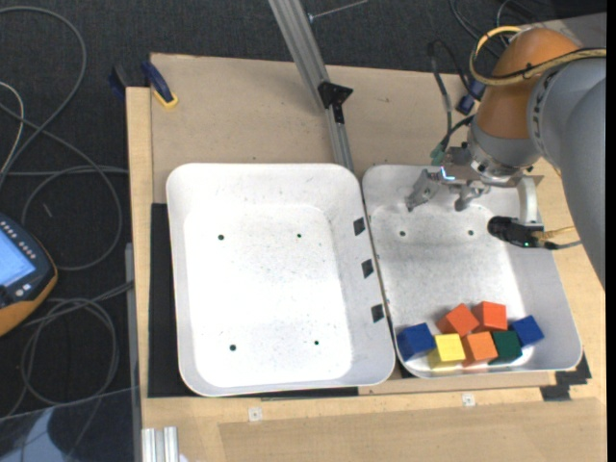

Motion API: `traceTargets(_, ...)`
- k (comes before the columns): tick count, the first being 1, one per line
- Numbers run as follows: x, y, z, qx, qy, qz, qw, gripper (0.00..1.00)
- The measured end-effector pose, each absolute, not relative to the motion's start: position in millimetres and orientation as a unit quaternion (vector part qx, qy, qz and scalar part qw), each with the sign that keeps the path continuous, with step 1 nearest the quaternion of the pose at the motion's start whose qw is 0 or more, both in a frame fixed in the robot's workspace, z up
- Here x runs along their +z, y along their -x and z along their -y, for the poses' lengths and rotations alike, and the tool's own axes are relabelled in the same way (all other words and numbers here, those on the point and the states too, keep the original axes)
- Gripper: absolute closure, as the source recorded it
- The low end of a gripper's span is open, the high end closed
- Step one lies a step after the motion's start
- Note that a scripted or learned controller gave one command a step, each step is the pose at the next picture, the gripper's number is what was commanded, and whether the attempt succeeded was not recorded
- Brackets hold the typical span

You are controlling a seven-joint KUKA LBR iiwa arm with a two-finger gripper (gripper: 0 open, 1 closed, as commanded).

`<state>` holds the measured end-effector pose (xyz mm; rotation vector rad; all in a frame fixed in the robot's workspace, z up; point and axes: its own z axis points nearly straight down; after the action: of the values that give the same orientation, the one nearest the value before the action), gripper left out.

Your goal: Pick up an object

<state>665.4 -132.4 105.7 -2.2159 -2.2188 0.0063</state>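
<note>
Camera view, contents listed relative to the right bin (539,277).

Item 1. Right bin: shallow, white, speckled, with rounded corners. It sits on a pale wooden bench (241,114).

Item 2. Left bin (260,277): same make, lying just beside the right bin along its left wall; small black clips sit along the shared edge.

Item 3. Blocks, clustered in the right bin's near corner, all close together. Blue cube (415,339) at the left end of the cluster. Yellow cube (449,348) just right of it. Orange cube (462,319) behind the yellow one. Second orange cube (494,315) further right, and a third orange cube (480,346) in the front row. Green cube (507,344) beside that. Second blue cube (527,330) at the right end.

Item 4. Gripper (443,196): over the right bin's far end, well apart from the block cluster. Two grey fingers splayed apart, nothing between them. Nearer finger (420,194) points toward the bin's far-left corner.

Item 5. Arm (568,104): grey, with an orange band above the wrist, entering over the right bin's far-right side.

Item 6. Metal pole (308,56): slanted, rising from the bench beyond the right bin's far-left corner.

Item 7. Handheld screen unit (19,268): on dark floor, far left of both bins, among loose cables.
</note>
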Motion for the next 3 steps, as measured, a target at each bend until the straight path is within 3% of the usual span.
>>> traceTargets(1,99.6,-665.5,131.7,0.0011,0.706,0.708,0.002,0.00)
traceTargets(2,111.5,-666.7,131.4,0.0002,0.706,0.708,0.000,1.00)
traceTargets(3,174.6,-671.3,124.5,-0.0028,0.706,0.708,-0.004,1.00)
